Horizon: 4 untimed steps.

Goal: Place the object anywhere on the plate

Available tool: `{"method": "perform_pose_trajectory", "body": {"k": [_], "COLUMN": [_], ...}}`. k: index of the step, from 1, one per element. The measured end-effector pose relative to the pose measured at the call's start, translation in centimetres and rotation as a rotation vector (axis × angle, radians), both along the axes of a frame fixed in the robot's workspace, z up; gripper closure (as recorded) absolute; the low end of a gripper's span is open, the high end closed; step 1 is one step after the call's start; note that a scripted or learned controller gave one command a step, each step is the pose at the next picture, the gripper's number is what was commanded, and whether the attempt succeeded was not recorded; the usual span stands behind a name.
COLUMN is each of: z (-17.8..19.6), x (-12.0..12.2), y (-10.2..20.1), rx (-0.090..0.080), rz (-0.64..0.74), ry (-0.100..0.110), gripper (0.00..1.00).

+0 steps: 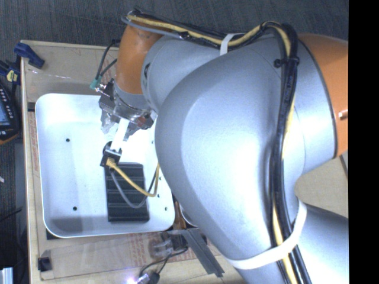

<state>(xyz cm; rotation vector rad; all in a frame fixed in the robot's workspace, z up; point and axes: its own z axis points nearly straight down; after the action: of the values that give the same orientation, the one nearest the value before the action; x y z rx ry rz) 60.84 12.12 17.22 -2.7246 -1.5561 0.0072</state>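
Note:
My gripper (110, 122) hangs over the left white bin (59, 170), near the bin's upper middle and close to its floor. The gripper sits at the end of the orange-banded wrist (133, 58), and its tip is small and blurred. The big grey arm (237, 147) reaches in from the right and covers the whole right half of the view, along with whatever lies beneath it.
The left bin's floor carries two small dark dots (67, 139). A blue clamp (28, 54) sits at the bench's far left corner, and a dark device (6, 114) lies off the left edge. Wooden bench board (89, 256) runs along the front.

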Motion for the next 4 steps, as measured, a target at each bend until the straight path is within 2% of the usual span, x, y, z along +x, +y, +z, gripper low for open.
{"method": "perform_pose_trajectory", "body": {"k": [1, 2, 3, 4], "z": [-8.1, -8.0, -8.2, 1.9], "x": [-5.4, -6.1, -4.9, -8.3], "y": [-0.4, -1.5, 3.2, -6.9], "rx": [0.003, 0.002, -0.001, 0.0], "rz": [-0.056, 0.211, -0.08, 0.22], "ry": [0.0, -0.002, -0.001, -0.003], "gripper": [1.0, 1.0, 1.0, 1.0]}}
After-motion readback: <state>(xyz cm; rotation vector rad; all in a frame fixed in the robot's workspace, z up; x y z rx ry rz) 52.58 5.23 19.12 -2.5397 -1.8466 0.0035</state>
